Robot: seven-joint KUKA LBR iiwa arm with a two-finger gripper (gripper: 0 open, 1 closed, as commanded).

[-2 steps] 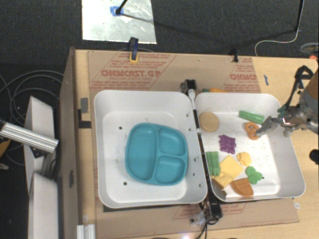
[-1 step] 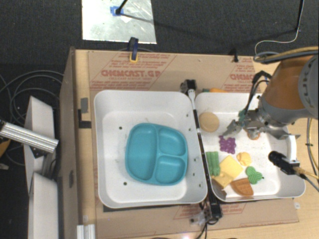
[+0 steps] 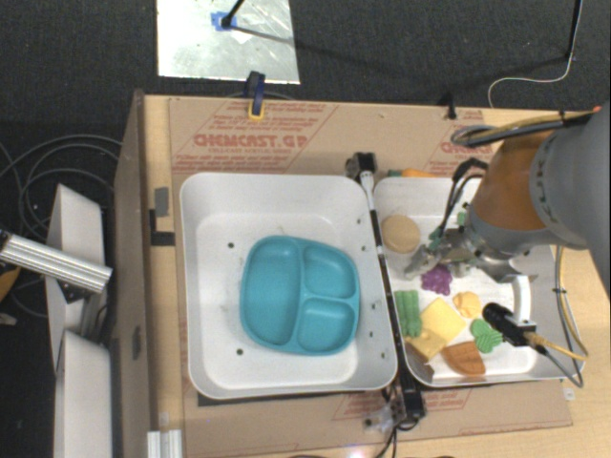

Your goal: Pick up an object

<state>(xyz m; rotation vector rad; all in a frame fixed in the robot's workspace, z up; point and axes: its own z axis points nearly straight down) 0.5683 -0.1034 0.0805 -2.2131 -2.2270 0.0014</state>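
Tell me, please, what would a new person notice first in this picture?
First, the big teal divided plate lying alone in the left bin. Next, the grey and orange arm reaching into the right bin, with its tool low over a cluster of small toy foods: a purple grape bunch, a yellow cheese wedge and a green piece.

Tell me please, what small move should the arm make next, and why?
Probably a short descent onto the purple toy. The gripper sits just above it in the right bin, and nothing shows between its fingers. The yellow block and green piece lie close by, so a straight drop seems safest.
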